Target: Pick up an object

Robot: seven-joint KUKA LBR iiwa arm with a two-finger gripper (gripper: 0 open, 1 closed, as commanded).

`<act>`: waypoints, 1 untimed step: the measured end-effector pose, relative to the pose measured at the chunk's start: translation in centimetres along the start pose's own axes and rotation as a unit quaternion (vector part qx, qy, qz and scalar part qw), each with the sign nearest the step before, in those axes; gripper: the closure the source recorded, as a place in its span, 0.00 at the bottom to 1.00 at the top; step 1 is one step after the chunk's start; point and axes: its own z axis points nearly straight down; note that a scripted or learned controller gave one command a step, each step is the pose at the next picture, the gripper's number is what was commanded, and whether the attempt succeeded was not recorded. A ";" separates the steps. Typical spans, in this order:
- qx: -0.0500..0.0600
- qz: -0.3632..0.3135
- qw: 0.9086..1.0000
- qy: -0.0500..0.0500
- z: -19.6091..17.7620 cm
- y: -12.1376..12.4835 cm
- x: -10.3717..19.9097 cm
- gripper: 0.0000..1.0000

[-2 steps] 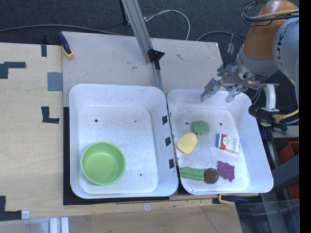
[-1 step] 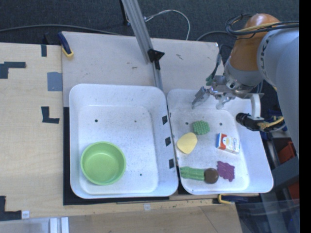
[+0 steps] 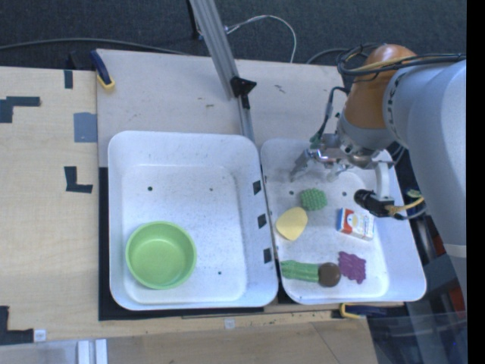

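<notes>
My gripper [image 3: 320, 164] hangs over the far end of the right bin [image 3: 402, 279], open, with nothing between its fingers. Just below it lies a knobbly green ball [image 3: 312, 199]. Further toward the front are a yellow piece [image 3: 292, 223] and a small red, white and blue box [image 3: 355, 223]. Along the front wall lie a long green toy [image 3: 301, 271], a brown ball [image 3: 329, 274] touching it, and a purple object [image 3: 352, 266]. A green bowl [image 3: 161, 255] sits in the front left corner of the left bin [image 3: 182, 146].
A grey metal pole [image 3: 220, 44] slants down to the bins' shared far corner. A blue and yellow clamp [image 3: 102, 70] lies at the bench's far left. The grey arm [image 3: 432, 127] and its cables cover the right bin's right side.
</notes>
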 end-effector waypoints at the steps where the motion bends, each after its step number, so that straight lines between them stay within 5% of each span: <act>1: -0.002 -0.001 1.000 0.000 -1.4 0.1 0.1 1.00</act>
